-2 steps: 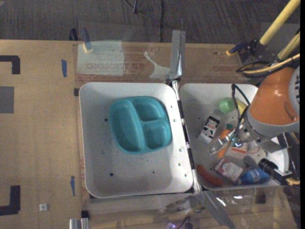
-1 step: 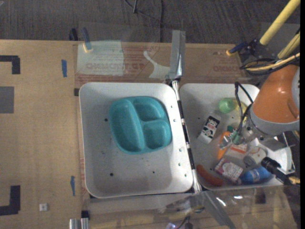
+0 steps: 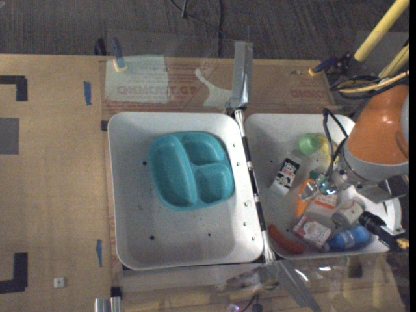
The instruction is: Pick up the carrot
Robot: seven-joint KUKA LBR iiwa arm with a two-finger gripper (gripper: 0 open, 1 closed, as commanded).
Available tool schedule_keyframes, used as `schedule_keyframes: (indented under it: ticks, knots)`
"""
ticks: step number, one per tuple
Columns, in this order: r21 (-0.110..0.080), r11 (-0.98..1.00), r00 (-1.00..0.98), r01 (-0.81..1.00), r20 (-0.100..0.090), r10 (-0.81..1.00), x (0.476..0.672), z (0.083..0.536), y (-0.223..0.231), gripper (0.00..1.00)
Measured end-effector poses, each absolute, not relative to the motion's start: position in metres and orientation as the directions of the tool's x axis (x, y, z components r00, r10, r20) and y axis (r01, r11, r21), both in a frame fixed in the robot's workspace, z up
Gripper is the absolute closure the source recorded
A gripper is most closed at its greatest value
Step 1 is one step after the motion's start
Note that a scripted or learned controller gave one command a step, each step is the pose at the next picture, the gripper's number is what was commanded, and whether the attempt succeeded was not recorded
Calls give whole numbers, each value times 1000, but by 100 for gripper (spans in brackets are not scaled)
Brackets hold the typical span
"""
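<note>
Now lower with care over the carrot [image 3: 303, 195], the orange piece in the right bin [image 3: 260, 142], just beside the small milk carton [image 3: 285, 174] and under the gripper [image 3: 323, 187]. Cannot tell whether gripper is spread or pressed together. Keep clear of the red pepper [image 3: 286, 239], the blue bottle [image 3: 348, 238] and the green fruit [image 3: 311, 143]. Better to align along the carrot's narrow side, press down only a little, and avoid dragging neighbours. Leave the teal tray [image 3: 192, 169] in the left bin [image 3: 130, 226] untouched.

In front of you, the teal three-compartment plastic tray [image 3: 192, 169] lies in the left shallow white bin [image 3: 130, 233]; the right shallow white bin [image 3: 263, 138] holds the small orange carrot [image 3: 301, 197] among clutter, beside a black-and-white carton [image 3: 285, 173].
</note>
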State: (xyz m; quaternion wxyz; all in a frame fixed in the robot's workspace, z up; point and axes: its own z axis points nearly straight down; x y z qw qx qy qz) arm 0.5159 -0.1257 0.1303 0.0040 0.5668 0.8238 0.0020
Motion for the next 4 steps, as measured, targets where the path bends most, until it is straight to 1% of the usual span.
schedule_keyframes:
  ticks: [1,2,3,4]
  knots:
    - [8,358,-357,934,-4,934,516,130,-126,0]
    - [8,326,-326,945,-4,946,531,89,-119,0]
    - [13,321,-321,947,-9,947,533,100,-122,100]
    - [2,296,-296,955,-2,955,573,158,-101,100]
